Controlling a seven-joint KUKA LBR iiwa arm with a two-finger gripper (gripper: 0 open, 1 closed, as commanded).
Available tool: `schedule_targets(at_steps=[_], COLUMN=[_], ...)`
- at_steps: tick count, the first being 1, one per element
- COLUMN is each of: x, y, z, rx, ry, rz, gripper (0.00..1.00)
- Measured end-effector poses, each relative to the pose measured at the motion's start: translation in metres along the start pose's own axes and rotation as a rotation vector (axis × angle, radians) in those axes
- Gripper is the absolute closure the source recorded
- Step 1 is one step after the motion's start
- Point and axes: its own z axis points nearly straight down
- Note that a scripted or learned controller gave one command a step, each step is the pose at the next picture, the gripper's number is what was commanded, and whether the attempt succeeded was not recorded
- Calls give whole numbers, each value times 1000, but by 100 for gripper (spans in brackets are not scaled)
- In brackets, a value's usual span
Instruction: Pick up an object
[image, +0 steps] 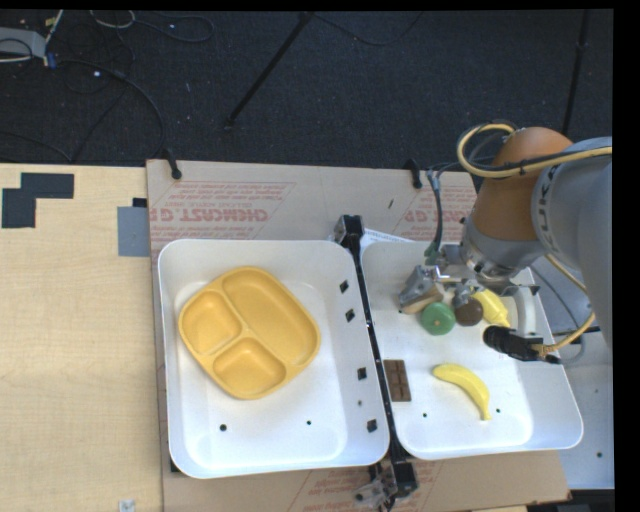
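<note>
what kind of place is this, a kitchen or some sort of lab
Most likely a robotics lab, not a kitchen. A grey arm reaches over two white bins on a bench, cables trail across the dark floor, and the banana and yellow divided plate look like toy props.

2 white bins (255, 450). Yellow 3-compartment plate (248, 330). 2 yellow bananas (464, 386), green round object (436, 319), brown block (397, 380). Grey arm (575, 210), orange band (515, 195). Pale wood worktop (70, 350).

Dark carpeted floor (300, 90) with cables (140, 85) beyond wooden bench (70, 340)
</note>
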Motion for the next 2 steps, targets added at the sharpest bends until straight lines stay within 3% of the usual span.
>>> schedule_targets(at_steps=[1, 2], x=[-1, -8], y=[1, -4], z=[-13, -73], rx=[-2, -11], ry=[-1, -2], rz=[2, 2], gripper=[100, 100])
